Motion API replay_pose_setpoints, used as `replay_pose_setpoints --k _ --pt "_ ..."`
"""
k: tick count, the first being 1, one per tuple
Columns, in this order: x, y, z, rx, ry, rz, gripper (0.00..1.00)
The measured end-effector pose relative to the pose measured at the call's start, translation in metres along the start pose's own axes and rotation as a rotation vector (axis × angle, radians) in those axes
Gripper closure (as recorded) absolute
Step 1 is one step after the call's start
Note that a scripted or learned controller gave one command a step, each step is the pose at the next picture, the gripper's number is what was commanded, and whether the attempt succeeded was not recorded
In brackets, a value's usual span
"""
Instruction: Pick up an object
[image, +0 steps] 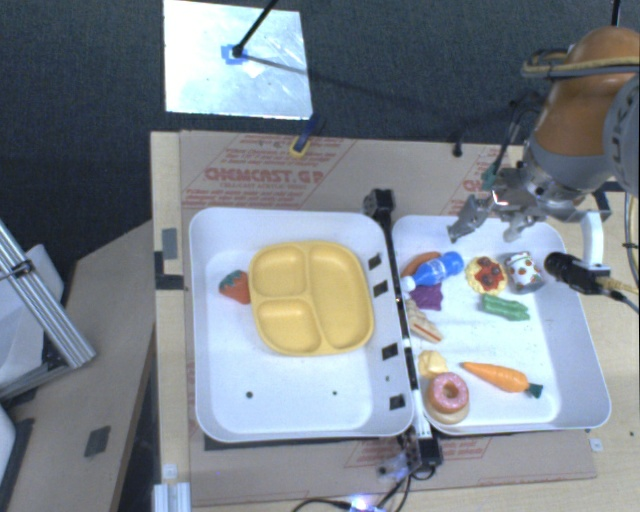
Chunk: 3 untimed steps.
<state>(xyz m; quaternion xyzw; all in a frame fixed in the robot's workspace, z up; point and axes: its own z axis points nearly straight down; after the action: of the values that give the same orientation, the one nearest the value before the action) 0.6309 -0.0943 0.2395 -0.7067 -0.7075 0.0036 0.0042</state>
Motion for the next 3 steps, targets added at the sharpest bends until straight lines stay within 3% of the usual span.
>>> replay_pose_setpoints --k 1,3 --pt "0.000 0.002 -0.008 -0.012 -0.001 -0.002 0.00" --pt "-0.009 0.001 0.104 -0.008 -0.001 0.000 0.00"
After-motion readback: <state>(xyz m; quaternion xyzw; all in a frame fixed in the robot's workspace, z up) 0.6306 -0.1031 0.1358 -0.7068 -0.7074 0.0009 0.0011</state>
